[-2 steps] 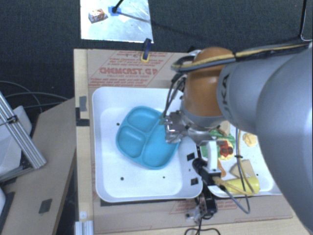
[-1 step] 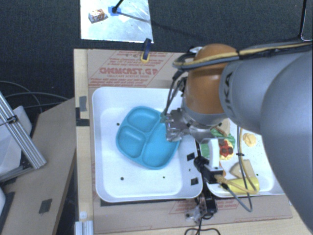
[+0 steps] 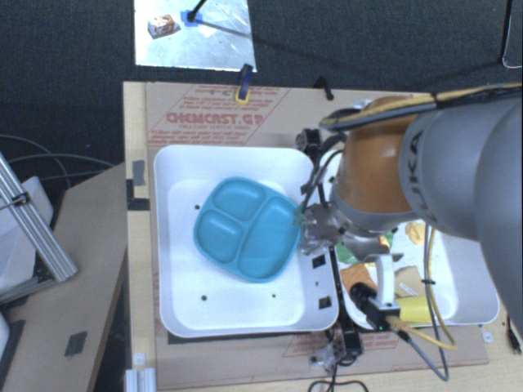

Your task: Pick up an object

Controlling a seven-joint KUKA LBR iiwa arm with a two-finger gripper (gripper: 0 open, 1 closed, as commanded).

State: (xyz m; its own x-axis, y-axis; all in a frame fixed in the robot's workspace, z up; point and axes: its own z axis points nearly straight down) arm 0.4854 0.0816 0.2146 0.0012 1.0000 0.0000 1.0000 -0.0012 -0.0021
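Note:
A blue divided plate (image 3: pixel 245 227) lies in the left white bin (image 3: pixel 184 300), slightly right of its middle. My gripper (image 3: pixel 313 235) hangs low at the plate's right edge, over the wall between the two bins. The grey arm with its orange band (image 3: pixel 376 170) comes in from the right and hides much of the right bin (image 3: pixel 474 309). Beneath the arm, several small objects show in the right bin: a green piece (image 3: pixel 347 255), an orange piece (image 3: pixel 358 276) and a yellow object (image 3: pixel 413 309).
Cables (image 3: pixel 425 333) loop from the wrist over the right bin's front. A cardboard sheet (image 3: pixel 216 117) lies under the bins. A shiny panel (image 3: pixel 192 19) with a small box sits behind the bench.

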